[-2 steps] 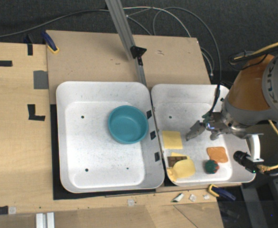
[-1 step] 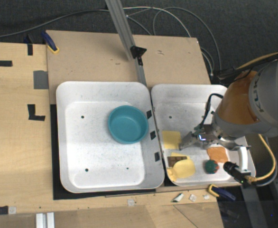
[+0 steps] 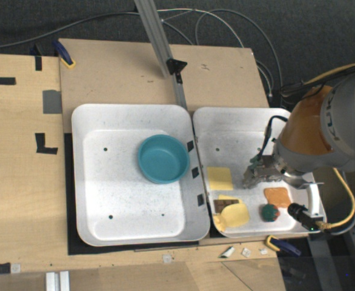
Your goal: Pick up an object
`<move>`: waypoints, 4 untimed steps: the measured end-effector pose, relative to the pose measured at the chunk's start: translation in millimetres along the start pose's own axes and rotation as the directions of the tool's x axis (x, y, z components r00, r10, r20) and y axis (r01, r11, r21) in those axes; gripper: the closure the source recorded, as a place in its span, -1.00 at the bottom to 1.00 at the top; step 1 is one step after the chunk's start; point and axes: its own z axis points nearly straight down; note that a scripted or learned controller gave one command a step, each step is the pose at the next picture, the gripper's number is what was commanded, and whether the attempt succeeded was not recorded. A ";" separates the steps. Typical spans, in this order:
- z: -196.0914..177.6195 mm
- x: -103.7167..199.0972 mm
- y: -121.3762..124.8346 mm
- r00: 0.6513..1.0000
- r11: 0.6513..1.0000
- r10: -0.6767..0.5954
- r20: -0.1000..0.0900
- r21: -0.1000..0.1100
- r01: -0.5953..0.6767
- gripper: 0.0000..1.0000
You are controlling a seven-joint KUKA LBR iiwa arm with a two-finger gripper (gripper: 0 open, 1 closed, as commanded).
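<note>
The gripper (image 3: 257, 173) hangs low in the right bin (image 3: 238, 121), just beside the yellow block (image 3: 220, 177), which lies mid-bin toward the left wall. From this slant I cannot tell its state. Along the front edge lie a yellow toy (image 3: 234, 214), a green ball (image 3: 269, 213) and an orange piece (image 3: 277, 195). The teal bowl (image 3: 163, 158) sits mid left bin. The block looks nearest: centre over it, descend squarely, then lift straight, clear of the wall.
</note>
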 end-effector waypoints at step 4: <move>-148.6 61.0 3.2 1.000 1.000 -0.005 0.000 -0.004 0.005 1.00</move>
